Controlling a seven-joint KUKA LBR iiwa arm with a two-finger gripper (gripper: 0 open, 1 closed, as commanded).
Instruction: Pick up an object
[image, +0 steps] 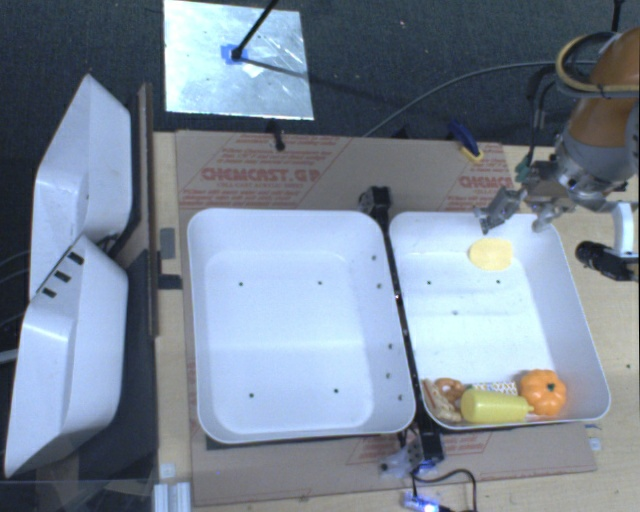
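Objects lie in the right bin (580, 330) only as far as I can see from above: a flat pale yellow disc (491, 254) near its far edge, and along the near edge a pretzel-like piece (443, 393), a yellow-green pear-shaped thing (491, 406) and a small orange pumpkin (543, 391), bunched together. The gripper (519, 213) hangs over the far rim just beyond the disc, its two fingers spread wide with nothing between them. Beside it sits the left bin (215, 330).
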